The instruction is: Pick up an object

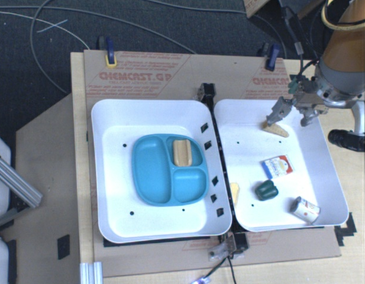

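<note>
My gripper (pixel 290 119) hangs over the far part of the right bin (pixel 324 158), its two fingers spread apart and open, with nothing between them. A small tan wedge (pixel 277 131) lies on the bin floor just below the left fingertip (pixel 271 120). Nearer the front of this bin lie a blue, white and red packet (pixel 277 167), a dark green lump (pixel 266 190) and a small silver can (pixel 304 209) on its side. A yellow piece (pixel 233 193) rests against the bin's left wall.
The left bin (pixel 111 129) holds a blue divided plate (pixel 152 173) with a tan block (pixel 182 152) in its far right compartment. A black divider (pixel 213 152) runs between the bins. Blue clamps (pixel 111 57) hold the board's far edge.
</note>
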Controlling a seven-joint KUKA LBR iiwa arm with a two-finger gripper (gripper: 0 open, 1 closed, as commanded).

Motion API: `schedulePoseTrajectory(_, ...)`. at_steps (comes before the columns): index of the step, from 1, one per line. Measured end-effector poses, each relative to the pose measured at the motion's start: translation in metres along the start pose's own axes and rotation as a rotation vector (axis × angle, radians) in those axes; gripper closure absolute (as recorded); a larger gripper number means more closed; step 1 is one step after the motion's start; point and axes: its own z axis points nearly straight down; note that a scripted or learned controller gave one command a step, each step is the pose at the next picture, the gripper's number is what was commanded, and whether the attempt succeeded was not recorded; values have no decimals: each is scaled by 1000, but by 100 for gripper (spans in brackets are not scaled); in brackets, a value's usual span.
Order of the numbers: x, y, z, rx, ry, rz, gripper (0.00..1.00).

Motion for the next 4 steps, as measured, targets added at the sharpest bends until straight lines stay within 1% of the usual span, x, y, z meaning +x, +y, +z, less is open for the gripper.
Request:
schedulePoseTrajectory(1, 0, 2, -7, -13, -2, -3, 0)
schedulePoseTrajectory(2, -9, 8, 45, -10, -2, -2, 0)
schedulePoseTrajectory(3, -15, 9, 106, -8, -1, -2, 0)
schedulePoseTrajectory(4, -15, 9, 158, -8, -1, -2, 0)
